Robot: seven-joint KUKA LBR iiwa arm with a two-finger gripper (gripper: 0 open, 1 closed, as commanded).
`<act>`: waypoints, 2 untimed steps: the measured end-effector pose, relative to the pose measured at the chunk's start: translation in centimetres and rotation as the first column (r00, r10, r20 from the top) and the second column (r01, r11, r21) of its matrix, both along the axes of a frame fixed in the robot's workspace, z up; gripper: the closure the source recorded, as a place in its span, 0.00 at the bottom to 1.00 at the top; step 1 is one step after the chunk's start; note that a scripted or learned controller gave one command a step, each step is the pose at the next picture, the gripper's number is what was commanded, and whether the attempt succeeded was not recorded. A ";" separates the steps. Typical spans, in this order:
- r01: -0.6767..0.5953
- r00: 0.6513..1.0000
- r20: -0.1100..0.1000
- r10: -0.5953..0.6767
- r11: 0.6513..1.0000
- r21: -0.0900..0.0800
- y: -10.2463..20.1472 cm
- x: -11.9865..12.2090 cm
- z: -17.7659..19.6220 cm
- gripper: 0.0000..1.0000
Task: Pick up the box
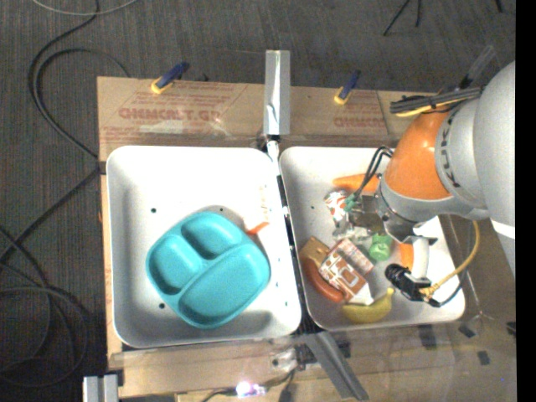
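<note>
- The box (345, 268) lies in the right bin (452, 312), toward its lower left, tilted, resting partly on a brown thing (316, 262) and an orange-red piece (328, 290) at its seven o'clock.
- It looks small and flat, white with a red-and-brown printed top; its edges look crisp to me.
- It rests on the clutter, so I judge the lift not done.
- My gripper (368, 218) hangs near the box, at its one o'clock; I cannot tell how it is set.
- A green ball (381, 246) sits just beside the box at two o'clock, a banana (371, 310) at five o'clock.
- The left bin (126, 174) holds a teal tray (209, 266).
</note>
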State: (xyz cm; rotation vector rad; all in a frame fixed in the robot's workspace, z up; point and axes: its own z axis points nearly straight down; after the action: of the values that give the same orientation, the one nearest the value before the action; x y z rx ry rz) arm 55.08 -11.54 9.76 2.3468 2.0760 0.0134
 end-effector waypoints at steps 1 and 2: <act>0.053 0.998 -0.019 -0.053 0.999 0.000 10.3 -6.7 8.4 1.00; 0.050 0.998 -0.024 -0.050 0.999 0.001 10.4 -6.7 9.1 1.00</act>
State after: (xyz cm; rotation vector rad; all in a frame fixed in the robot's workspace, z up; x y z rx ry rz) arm 48.37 -1.14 18.84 2.4105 2.0273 -0.0134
